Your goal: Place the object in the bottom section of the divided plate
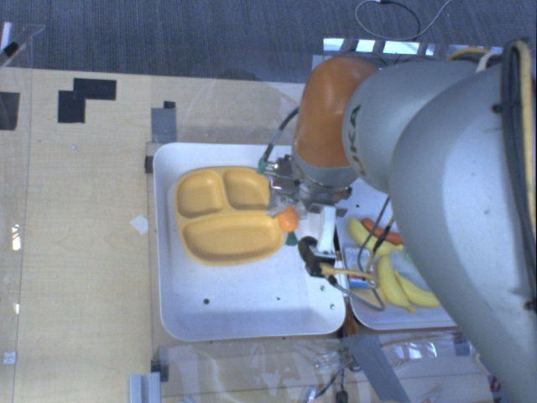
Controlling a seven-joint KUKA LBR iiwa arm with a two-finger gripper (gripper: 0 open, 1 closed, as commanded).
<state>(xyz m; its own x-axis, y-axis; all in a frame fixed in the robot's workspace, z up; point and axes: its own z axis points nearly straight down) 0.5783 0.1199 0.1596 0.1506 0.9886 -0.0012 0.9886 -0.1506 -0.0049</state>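
A yellow divided plate (225,212) lies in the upper part of the left white bin (252,309), with two small sections at the top and one wide section at the bottom. A small orange object (288,219) with a green end (291,238) is at the plate's right rim, level with the bottom section. My gripper (281,208) comes down from the orange-banded wrist right above that object and touches or nearly touches it. The wrist hides how the gripper meets the object.
The right bin (362,316) holds yellow bananas (396,277), a red-orange piece (383,235) and a small blue item (362,284). The big grey arm covers most of the right side. The lower half of the left bin is bare white floor.
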